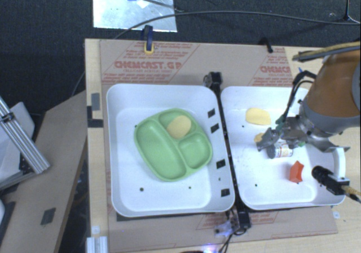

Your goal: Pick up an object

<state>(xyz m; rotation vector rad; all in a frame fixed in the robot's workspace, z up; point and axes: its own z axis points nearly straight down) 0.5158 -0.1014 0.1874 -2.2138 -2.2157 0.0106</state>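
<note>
A small cylinder [285, 151], half hidden by the gripper [269, 145], is seemingly laid left-right; the grip cannot be told.

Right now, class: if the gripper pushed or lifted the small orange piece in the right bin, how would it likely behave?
The orange piece looks small and chunky, so probably light and stiff. Its angular outline suggests it would slide on the smooth floor of the right bin rather than roll. Being small, it may slip from the gripper.
</note>
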